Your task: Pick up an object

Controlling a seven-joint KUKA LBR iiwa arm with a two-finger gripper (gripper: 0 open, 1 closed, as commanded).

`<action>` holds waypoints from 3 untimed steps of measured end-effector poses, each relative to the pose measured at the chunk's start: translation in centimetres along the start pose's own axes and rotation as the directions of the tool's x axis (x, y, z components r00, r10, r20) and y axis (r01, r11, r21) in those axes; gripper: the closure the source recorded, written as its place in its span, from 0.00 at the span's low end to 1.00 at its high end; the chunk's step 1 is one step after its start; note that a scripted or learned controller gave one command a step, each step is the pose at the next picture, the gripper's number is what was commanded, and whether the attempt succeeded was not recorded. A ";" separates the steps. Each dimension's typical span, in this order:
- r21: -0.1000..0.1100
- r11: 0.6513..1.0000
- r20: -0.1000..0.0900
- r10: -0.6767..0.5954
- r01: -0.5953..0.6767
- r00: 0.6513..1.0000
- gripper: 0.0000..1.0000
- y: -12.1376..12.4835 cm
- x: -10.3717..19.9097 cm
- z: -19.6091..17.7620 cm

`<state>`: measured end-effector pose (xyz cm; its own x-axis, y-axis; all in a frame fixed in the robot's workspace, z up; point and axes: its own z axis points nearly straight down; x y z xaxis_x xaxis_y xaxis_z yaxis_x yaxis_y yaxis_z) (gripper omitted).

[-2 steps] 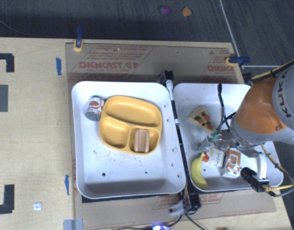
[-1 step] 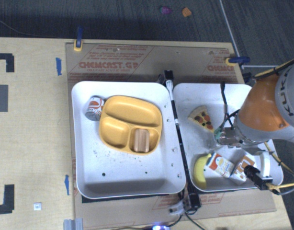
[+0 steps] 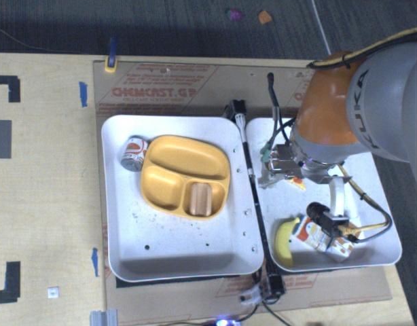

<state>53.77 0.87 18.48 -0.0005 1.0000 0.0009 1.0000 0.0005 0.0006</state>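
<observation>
Camera view. Pincer [image 3: 280,168] low over the right-hand bin [image 3: 382,189], close to the wall shared with the left-hand bin [image 3: 174,250]. Opening not readable from this angle: cannot tell how wide, nor whether anything is in its hold.

Nearest candidate: yellow banana-shaped piece [image 3: 284,243], flat on the bin floor in the corner toward the view's lower edge, directly below the pincer in the frame, near but apart from it. Just beside that piece, on the side away from the shared wall: white and red packet [image 3: 316,235], below the pincer and to its right as pictured.

Yellow banana-shaped piece judged light, curved and smooth-skinned, likely somewhat slippery; stiffness not certain. Best taken across the middle of the curve, at the narrow dimension. Approach judged tight, with bin wall on one side and packet on the other.

Beyond the shared wall, to the pincer's left as pictured and well apart: yellow divided tray [image 3: 174,161], brown block [image 3: 200,199] in its lower compartment nearer the pincer, small can [image 3: 133,153] just beside the tray's far upper edge. Judged poorer candidates from the present position.
</observation>
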 end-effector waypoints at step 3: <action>-0.002 1.000 0.002 0.000 0.000 1.000 0.00 0.2 -8.0 0.0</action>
<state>54.01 -7.16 18.47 -0.0004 1.0000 -0.0010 1.0000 0.0004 0.0028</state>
